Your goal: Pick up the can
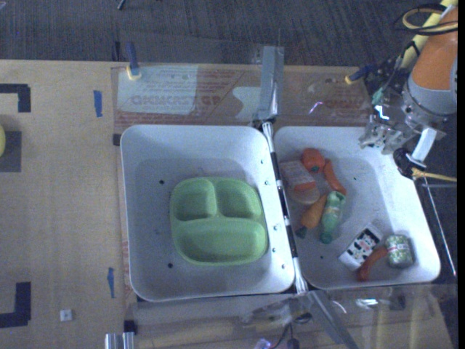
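Note:
The can (pixel 398 251) is small, with a green and pale label, and lies in the right bin's near right corner beside a red-orange piece (pixel 369 265). My gripper (pixel 379 138) hangs over the far right edge of the right bin (pixel 414 195), well away from the can, at the end of the grey arm with the orange band (pixel 436 64). Nothing shows between its fingers.
The left bin (pixel 138 195) holds a green divided plate (pixel 216 219). In the right bin lie orange carrot-like pieces (pixel 315 158), a clear packet (pixel 299 180), a green bottle (pixel 331 217) and a black-and-white card (pixel 360 246). Cables hang by the arm at the right.

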Available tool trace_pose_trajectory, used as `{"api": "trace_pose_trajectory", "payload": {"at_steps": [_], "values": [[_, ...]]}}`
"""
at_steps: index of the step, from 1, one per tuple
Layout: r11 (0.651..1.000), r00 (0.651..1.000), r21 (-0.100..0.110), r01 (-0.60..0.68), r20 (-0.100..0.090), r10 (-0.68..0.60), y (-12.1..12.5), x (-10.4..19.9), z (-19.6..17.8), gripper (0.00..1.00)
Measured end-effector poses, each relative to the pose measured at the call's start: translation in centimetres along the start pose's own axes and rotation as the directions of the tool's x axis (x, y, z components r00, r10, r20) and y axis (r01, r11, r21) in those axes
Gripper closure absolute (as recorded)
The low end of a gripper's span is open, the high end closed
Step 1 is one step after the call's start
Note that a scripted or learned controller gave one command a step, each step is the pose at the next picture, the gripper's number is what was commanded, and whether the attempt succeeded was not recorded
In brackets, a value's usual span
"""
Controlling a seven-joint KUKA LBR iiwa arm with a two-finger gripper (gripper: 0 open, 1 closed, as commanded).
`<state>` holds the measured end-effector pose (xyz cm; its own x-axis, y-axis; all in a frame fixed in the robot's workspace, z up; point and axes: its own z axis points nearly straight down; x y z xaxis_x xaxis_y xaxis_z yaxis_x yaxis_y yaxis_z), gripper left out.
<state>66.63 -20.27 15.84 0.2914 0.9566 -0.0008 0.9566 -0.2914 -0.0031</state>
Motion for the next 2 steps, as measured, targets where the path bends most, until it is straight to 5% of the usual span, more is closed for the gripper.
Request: {"api": "trace_pose_trajectory", "payload": {"at_steps": [1, 2], "values": [[0.989, 0.989, -0.006, 0.149, 0.002, -0.149, 0.5, -1.2, -11.8, 1.0], [0.994, 0.994, -0.003, 0.108, -0.001, -0.108, -7.8, -3.1, -8.7, 1.0]]}}
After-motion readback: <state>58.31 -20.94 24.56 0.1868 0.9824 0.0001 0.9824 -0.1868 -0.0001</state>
